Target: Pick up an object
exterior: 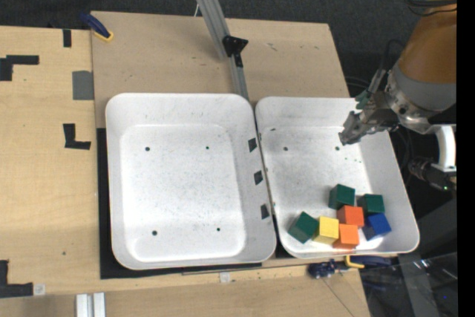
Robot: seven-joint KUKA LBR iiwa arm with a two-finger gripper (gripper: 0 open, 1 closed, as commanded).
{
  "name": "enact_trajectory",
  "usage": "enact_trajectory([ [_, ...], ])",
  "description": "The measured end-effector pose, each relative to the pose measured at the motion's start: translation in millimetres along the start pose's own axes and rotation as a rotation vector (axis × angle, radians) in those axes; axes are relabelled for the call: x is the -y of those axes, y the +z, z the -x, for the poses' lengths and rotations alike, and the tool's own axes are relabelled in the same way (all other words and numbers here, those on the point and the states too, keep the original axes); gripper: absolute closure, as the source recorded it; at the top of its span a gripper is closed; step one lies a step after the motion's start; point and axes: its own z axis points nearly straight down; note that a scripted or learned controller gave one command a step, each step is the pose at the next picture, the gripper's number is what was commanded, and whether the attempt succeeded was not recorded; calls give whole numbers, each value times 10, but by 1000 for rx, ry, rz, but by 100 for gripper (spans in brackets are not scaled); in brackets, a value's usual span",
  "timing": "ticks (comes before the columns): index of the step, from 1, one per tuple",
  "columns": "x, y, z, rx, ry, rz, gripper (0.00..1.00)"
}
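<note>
The wooden surface [185, 48] carries two white bins: the left bin [119, 122] offers wide room, while the right bin [401, 182] holds small blocks [343, 217] bunched against its lower right wall. They look light, rigid and flat-sided, best pinched across opposite faces, though neighbours crowd them. The pincer [349, 134] hovers at right centre, seemingly empty; its spread is unclear.

1. A grey metal pole [210, 0] slanted across the wooden bench [163, 48].
2. A blue and yellow clamp [97, 26] lay near the bench's far left corner.
3. Black tape marks [73, 136] dotted the left board.
</note>
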Motion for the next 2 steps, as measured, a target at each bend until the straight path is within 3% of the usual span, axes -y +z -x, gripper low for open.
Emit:
enact_trajectory([
  [2, -129, 337, -971, 0, -1, -2, 100],
])
